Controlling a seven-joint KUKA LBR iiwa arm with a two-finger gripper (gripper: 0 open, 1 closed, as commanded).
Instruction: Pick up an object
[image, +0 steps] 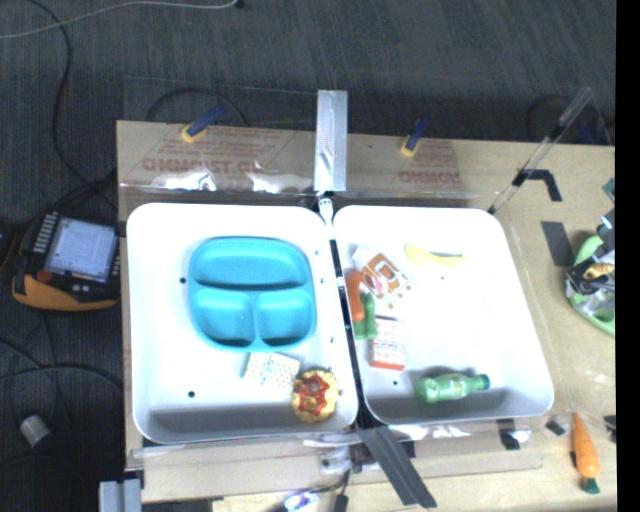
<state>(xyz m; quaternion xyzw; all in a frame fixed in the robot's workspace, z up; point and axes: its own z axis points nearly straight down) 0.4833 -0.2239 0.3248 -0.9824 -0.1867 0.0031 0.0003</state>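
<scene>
Green bottle lies flat nr front wall of right bin, well apart from clutter by the divider, so prob. easiest pick: come straight down, span its narrow width, grip mid-body; gripper state can't tell.

Glossy blue plastic tray in a smooth white plastic bin; shiny green plastic bottle.

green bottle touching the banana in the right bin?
Apart. The camera view shows bare white bin floor between the green bottle near the front wall and the banana near the back.
</scene>
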